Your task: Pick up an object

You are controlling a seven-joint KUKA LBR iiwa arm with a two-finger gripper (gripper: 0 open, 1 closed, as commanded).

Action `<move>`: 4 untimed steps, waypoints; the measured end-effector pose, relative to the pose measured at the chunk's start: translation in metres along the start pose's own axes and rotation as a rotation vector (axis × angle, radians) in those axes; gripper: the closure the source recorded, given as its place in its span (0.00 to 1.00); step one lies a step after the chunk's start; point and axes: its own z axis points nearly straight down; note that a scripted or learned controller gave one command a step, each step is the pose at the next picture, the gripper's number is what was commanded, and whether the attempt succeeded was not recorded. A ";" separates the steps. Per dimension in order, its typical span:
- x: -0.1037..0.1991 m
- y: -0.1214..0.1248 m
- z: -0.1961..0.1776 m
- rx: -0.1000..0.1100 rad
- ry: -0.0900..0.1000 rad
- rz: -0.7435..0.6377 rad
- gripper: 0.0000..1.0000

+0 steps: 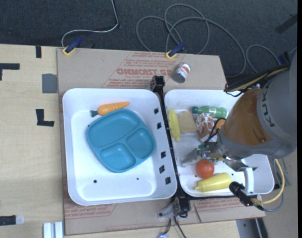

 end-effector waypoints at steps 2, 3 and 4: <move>-0.006 -0.002 0.000 0.005 0.001 0.002 0.00; 0.004 0.066 0.001 0.004 0.001 0.000 0.00; 0.012 -0.002 0.001 0.005 0.001 0.002 0.00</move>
